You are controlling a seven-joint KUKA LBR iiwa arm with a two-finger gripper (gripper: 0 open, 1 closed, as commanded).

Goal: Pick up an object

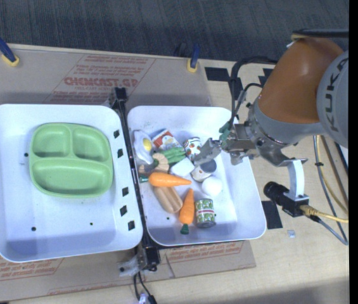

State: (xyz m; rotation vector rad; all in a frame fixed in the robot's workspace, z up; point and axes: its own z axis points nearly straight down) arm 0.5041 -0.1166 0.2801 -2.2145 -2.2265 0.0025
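Cardboard-covered surface [102, 75], right bin [245, 214]: pincer [208, 152] hangs just above the egg [211, 186], can't tell if it's clenched.

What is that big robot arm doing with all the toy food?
The robot arm is reaching from the right into the right bin, which holds a pile of toy food: two carrots, a white egg, a small can and more. Its gripper is down among the toys near the egg, but nothing is clearly held. The left bin holds a green divided plate.
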